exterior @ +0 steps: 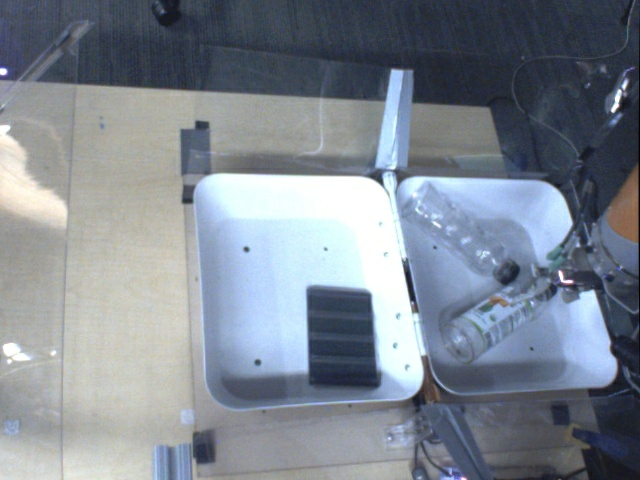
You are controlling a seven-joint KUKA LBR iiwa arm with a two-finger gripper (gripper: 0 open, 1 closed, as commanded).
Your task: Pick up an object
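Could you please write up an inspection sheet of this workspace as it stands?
Surface: wooden bench bearing two white bins, left bin and right bin.
Job's things: black ridged block in the left bin; clear crumpled bottle and labelled bottle in the right bin.
Clutter: nothing seen.
Grippers: gripper at the right bin's right edge, by the labelled bottle's end; a grasp is not evident.
Cables: thin wires at upper right.
Surroundings: dark floor; clear panel at left.

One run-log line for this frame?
gripper: right bin, by labelled bottle | clear bottle: right bin | black ridged block: left bin | no grasp visible
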